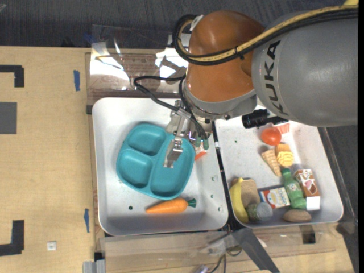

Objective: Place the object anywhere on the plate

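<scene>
Orange plastic carrot (pixel 166 207) at lower centre looks light, stiff, slick — grab mid-body; gripper (pixel 172 152) over the plate (pixel 133 166), jaw state unclear.

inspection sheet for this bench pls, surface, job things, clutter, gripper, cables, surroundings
surface: two shallow white bins, left bin and right bin, side by side on a tan bench.
job's things: teal divided plate in the left bin; toy carrot beside the plate's near edge, off it.
clutter: right bin holds a tomato, banana, small cartons and other toy food.
gripper: gripper above the plate's right compartment; nothing seen between its fingers.
cables: black cable looping behind the wrist.
surroundings: blue tape marks on the bench.
</scene>
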Available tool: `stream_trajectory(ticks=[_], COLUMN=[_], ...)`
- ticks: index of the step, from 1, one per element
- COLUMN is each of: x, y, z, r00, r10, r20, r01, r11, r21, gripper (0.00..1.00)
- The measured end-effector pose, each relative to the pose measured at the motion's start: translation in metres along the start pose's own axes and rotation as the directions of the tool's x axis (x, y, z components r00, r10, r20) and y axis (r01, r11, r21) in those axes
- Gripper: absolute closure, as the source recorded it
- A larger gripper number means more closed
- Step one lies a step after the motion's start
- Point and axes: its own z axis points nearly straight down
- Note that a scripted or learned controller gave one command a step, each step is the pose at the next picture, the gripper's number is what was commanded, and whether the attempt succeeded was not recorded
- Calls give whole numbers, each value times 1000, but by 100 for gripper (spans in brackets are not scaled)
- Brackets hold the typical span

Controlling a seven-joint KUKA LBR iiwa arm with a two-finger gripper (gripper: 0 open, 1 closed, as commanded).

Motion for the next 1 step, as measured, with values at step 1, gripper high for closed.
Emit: stream_trajectory(ticks=[1], x=[-24], y=[10], z=[-98], r00=[999], r10=[-32], r20=[6], r01=[32], r11=[999], r21=[-1], gripper=[0])
